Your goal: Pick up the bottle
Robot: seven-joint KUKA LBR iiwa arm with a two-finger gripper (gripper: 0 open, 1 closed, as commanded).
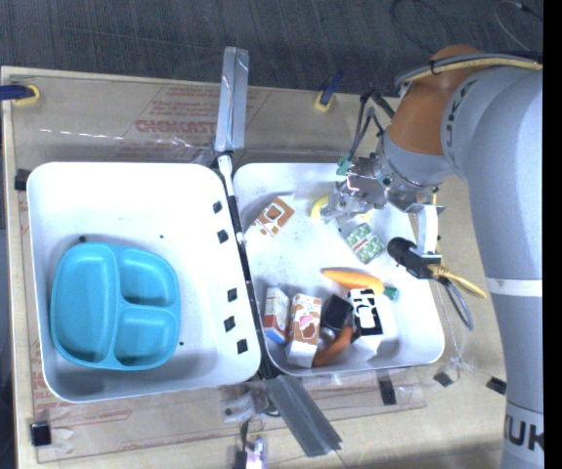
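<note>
Green-labelled bottle [361, 241] is seen just below-right of the gripper [349, 195] in the right bin [417, 345], long axis slanting toward lower right. Gripper opening cannot be told.

The thick grey robot arm [510, 262] enters from the right side of the camera view and runs up along that edge. Near the top it bends leftward at a rounded joint carrying the orange band [425, 115]. Below the band the wrist points down and to the left, ending in the metallic two-finger gripper [351, 198], which sits low at the upper part of the right side of the workspace. The gripper assembly appears cluttered with brackets and cabling; its closure state is not discernible.
</note>
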